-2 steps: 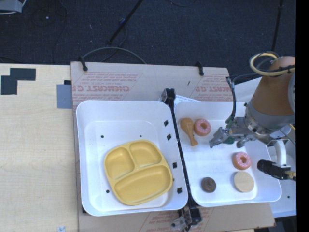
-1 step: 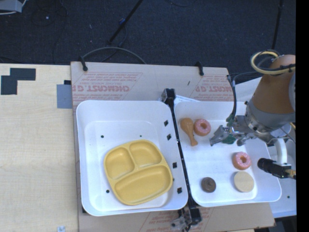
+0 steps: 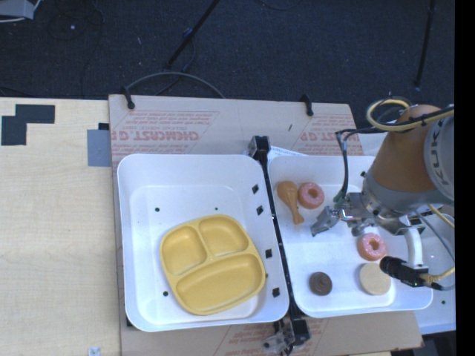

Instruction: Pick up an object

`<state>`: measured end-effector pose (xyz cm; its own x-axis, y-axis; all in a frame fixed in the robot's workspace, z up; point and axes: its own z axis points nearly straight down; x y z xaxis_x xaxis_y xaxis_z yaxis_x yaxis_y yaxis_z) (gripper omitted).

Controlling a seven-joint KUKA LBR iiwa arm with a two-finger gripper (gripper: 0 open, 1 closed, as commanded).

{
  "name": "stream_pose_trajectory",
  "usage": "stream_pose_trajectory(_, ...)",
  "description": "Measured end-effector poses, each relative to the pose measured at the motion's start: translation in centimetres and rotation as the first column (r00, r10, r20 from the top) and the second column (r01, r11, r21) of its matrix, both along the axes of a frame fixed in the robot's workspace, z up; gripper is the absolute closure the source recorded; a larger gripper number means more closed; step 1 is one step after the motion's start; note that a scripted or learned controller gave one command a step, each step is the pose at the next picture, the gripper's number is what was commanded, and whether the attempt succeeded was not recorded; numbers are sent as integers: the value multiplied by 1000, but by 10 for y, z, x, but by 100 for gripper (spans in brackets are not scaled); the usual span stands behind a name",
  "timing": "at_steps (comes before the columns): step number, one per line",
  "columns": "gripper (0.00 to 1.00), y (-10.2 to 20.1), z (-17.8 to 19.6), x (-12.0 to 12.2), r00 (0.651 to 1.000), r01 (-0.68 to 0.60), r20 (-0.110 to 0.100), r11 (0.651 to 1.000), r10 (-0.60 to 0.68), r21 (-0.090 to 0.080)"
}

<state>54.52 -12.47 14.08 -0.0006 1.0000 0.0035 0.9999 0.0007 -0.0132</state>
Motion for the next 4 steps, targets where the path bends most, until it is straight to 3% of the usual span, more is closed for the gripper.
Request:
stream_pose_trajectory(1,0,1,-56,-1,1000,1,4,1000,-1,-1)
stream_pose_trajectory(2,100,-1,-46,-1,1000,5,0,1000,-5,0)
stream_pose_trajectory(4,100,3,43,13,1000,-2,10,1000,2,-3)
